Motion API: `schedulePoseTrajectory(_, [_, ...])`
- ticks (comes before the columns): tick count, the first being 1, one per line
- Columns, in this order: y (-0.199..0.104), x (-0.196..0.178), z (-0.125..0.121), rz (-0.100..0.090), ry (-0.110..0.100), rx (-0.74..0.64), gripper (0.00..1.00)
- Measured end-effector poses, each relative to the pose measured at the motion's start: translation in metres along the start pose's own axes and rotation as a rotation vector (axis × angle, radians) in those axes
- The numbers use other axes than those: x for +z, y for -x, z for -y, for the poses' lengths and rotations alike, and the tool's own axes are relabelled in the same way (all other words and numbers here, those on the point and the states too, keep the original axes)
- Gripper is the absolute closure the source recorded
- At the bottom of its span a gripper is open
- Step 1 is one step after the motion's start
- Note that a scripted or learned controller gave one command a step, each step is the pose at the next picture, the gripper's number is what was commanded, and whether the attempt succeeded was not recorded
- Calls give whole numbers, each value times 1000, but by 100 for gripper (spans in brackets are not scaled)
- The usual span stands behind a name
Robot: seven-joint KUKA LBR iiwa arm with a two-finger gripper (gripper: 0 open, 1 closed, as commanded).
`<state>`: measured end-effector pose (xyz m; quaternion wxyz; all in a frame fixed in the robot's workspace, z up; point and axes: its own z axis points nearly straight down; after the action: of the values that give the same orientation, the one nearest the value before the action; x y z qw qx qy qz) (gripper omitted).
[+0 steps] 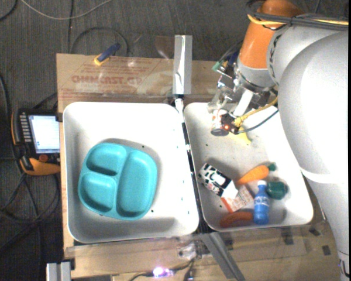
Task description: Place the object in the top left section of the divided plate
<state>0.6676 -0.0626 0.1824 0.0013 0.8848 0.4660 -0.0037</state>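
A teal divided plate (118, 179) lies in the left bin (76, 122), with two small sections on its left and one large section on its right; nothing lies on it. My gripper (219, 126) hangs over the far end of the right bin (292, 215), well away from the plate. Toward that bin's near end lie a black-and-white toy (213, 177), an orange carrot (254, 174), a blue bottle (261, 204), a dark green piece (277, 188), a red-and-white packet (236, 200) and a red sausage-shaped piece (236, 219). I see nothing held under the gripper.
A brown cardboard sheet (117, 81) lies behind the bins with a blue-and-yellow tool (107, 52) on it. A handheld pendant (38, 134) sits left of the left bin. The arm's large grey body (322, 98) covers the right side.
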Motion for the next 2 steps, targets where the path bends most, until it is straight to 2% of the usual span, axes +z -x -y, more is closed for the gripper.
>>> schedulePoseTrajectory(1, [-42, -43, 55, -3, 0, -96, 100])
schedulePoseTrajectory(2, [-70, 0, 144, -4, -4, -231, 100])
